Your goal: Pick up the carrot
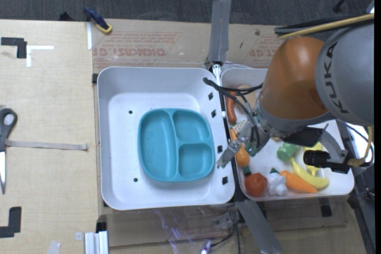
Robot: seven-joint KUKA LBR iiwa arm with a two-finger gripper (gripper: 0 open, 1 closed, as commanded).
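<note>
The tapered orange plastic carrot, at five o'clock in the right white bin, appears light, rigid and slippery, best gripped mid-body; end effector aperture indeterminate.

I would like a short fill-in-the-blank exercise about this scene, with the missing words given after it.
1. The teal plate lies in the ____ bin of this view.
2. That plate has ____ compartments.
3. The carrot lies in the right bin, next to a ____ banana.
4. The tomato near the bin's front edge is ____ in colour.

Missing words: left; three; yellow; red
</note>
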